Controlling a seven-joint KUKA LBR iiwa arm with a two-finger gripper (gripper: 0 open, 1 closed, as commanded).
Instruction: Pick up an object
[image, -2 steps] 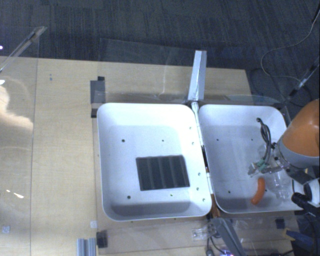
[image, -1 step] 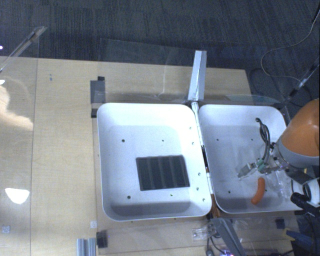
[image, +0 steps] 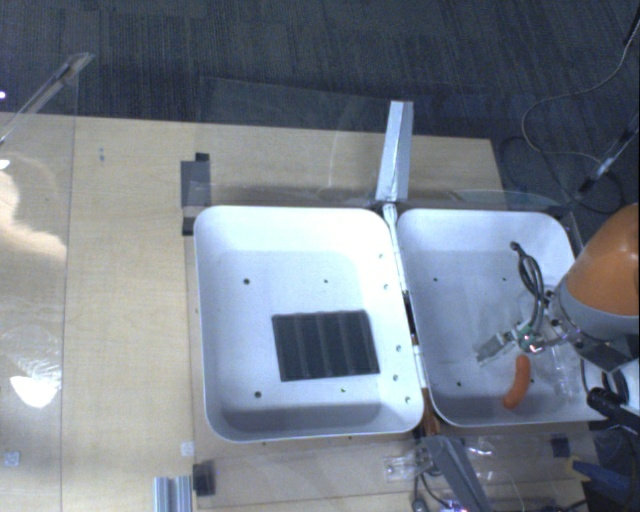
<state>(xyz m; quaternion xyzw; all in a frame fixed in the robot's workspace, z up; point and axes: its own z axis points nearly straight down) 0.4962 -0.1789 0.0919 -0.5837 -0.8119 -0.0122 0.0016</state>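
Observation:
In the right bin (image: 450, 250) a small orange sausage-shaped object (image: 517, 382) lies near the front wall. My gripper (image: 497, 346) hangs low over this bin, just above and slightly left of the orange object, reaching in from the right under the arm's orange band (image: 610, 270). Nothing can be made out in its grasp. In the left bin (image: 230, 250) a dark ridged rectangular pad (image: 325, 345) lies flat, front of centre.
A black cable (image: 526, 268) loops from the wrist over the right bin's far side. A clear, glassy item (image: 562, 375) sits right of the orange object. A metal bar (image: 396, 150) stands behind the seam between the bins.

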